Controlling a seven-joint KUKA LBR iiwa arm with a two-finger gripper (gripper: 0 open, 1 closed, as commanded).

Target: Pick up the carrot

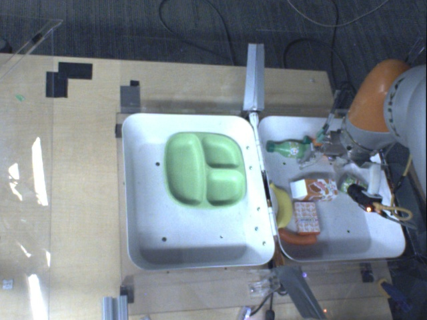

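- Over the right bin (387,242), upper half: gripper (328,153) hangs off the grey arm w/ orange band (375,105), which comes in from the right edge.
- Gripper state: cannot tell, the tip is a dark clutter against the bin floor. Nothing visibly held.
- Carrot (298,238): orange-red, lying flat at the near edge of the right bin, well below the gripper and a bit to its left. Partly covered by a red-and-white patterned box (307,217) that sits on its top side. Apart from the gripper.
- Banana (283,207): yellow, just left of that box, along the bin's left wall, below-left of the gripper.
- Small carton (315,189), white/orange print: directly below the gripper, near it.
- Green bottle (290,147): lying on its side, just left of the gripper, approx same height in view.
- Left bin (143,199): well left of the gripper; holds a green sectioned tray (203,169), 3 compartments.
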